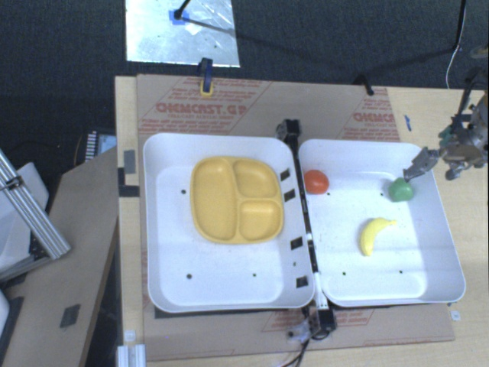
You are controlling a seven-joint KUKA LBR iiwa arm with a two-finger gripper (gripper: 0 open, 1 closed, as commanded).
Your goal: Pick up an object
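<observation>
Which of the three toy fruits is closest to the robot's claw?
The green one, at the right bin's far right side, just under the gripper. The orange-red one and the yellow banana lie farther away.

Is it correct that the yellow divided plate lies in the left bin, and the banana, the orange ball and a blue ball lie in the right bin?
Not quite: in the camera view that ball is green, not blue. The yellow divided plate does lie in the left bin; the banana and orange ball lie in the right bin.

The two shallow white bins (pixel 229 297) appear as smooth, semi-gloss plastic. The yellow three-compartment plate (pixel 235 199) is matt plastic. The pale brown printed cardboard sheet (pixel 229 105) beneath is matt. The square foil-like metal sheet (pixel 182 21) is reflective.
</observation>
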